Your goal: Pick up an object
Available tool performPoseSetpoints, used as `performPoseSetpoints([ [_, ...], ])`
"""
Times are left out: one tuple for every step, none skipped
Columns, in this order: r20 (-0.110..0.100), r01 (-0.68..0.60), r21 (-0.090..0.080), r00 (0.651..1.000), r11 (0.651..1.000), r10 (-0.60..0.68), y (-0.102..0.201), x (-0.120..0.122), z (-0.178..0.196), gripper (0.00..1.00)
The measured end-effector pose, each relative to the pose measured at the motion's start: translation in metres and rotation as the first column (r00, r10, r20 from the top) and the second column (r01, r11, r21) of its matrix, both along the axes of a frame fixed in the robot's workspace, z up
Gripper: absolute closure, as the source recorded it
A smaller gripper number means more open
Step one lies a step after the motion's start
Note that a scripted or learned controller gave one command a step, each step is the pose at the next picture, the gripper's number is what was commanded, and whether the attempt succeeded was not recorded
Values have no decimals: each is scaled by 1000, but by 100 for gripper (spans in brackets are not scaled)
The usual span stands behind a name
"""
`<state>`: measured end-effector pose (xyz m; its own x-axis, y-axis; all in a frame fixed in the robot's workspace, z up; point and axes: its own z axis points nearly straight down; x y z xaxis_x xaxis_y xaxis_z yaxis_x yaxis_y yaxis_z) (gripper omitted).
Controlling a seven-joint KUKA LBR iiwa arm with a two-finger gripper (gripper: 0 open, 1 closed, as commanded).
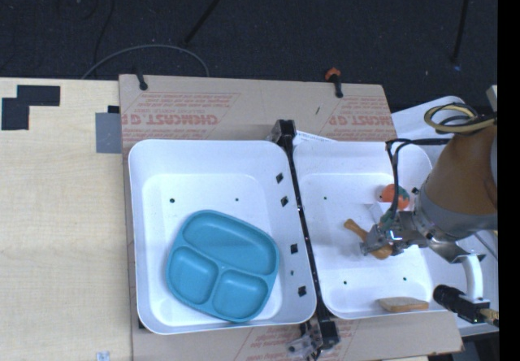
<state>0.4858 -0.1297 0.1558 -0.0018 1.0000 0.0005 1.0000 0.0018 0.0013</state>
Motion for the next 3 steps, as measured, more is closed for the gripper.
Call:
performPoseSetpoints([
  [0, 1, -1, 1000, 1000, -1, -1, -1, 42, 100],
  [1, 0, -1, 1000, 1000, 0, -2, 0, 84, 100],
  [-5, -2, 2, 1000, 1000, 2, 42, 8, 79, 100],
])
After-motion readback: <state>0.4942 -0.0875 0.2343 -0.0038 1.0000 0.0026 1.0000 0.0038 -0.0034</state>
